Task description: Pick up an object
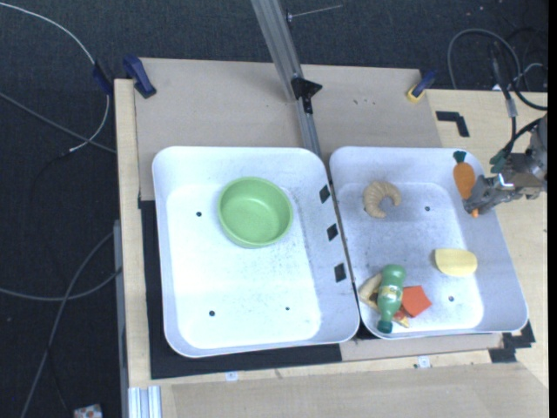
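Observation:
The right bin (513, 277) holds a tan croissant (381, 197), an orange carrot (464, 178) with a green top, a yellow lemon-like piece (455, 262), a green bottle (390, 288), a red-orange block (416, 301) and a pale yellow piece (371, 289). My gripper (484, 197) reaches in over the right bin's right rim, just right of and slightly below the carrot, close to its lower end. Nothing is visibly lifted.
A green bowl (254, 211) sits in the upper middle of the left bin (174, 259). A metal rail (283, 50) slants down to the gap between the bins. Cables lie on the dark floor at left and upper right.

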Controlling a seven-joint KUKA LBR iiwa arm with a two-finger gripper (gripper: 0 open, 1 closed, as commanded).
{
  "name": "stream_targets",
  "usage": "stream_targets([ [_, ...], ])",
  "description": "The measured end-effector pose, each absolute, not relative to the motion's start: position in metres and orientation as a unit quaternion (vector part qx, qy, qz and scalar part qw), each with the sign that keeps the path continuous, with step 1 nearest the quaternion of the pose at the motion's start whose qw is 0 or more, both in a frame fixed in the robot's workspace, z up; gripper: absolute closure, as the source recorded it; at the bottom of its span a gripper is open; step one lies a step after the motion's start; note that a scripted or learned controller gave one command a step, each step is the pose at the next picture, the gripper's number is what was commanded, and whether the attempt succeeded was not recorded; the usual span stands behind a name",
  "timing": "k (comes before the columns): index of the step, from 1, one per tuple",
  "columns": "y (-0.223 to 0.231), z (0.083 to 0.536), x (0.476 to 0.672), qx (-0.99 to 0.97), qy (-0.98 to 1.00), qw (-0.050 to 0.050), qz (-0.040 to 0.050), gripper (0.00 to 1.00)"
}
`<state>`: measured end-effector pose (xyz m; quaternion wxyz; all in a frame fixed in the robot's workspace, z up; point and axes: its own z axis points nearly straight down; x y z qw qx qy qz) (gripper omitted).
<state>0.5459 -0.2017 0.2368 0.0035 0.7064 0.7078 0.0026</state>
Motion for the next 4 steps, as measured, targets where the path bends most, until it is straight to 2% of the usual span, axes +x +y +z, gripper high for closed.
stream_targets([
  [1,-0.202,0.271,0.548,0.707,0.708,0.004,0.0024,1.0],
  [2,-0.142,0.275,0.555,0.705,0.71,-0.001,0.0017,1.0],
  [3,-0.084,0.28,0.566,0.705,0.709,0.001,0.0018,1.0],
  [4,-0.026,0.263,0.58,0.705,0.709,-0.004,-0.001,1.0],
])
